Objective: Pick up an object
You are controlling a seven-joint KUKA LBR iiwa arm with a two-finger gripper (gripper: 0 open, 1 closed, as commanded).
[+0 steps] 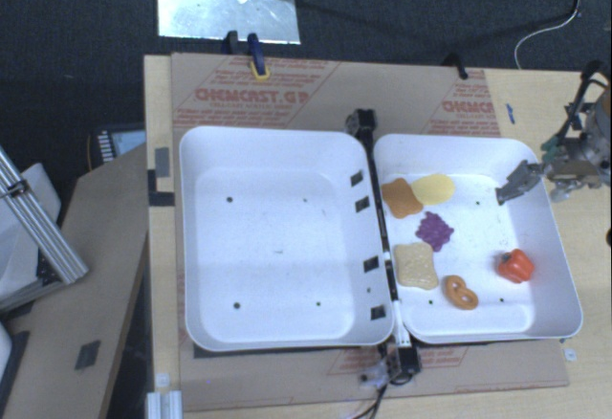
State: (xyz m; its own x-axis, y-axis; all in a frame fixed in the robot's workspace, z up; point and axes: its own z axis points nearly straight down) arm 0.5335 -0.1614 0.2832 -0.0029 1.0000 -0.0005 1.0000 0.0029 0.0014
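Objects sit in your right bin: orange piece, yellow piece, purple cluster, tan slice, pretzel, red pepper. Your tool hangs at that bin's right rim, holding nothing; its spread, you cannot tell.

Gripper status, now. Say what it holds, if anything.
Gripper: over the right bin's upper right edge, nothing seen in it; open or shut cannot be told.
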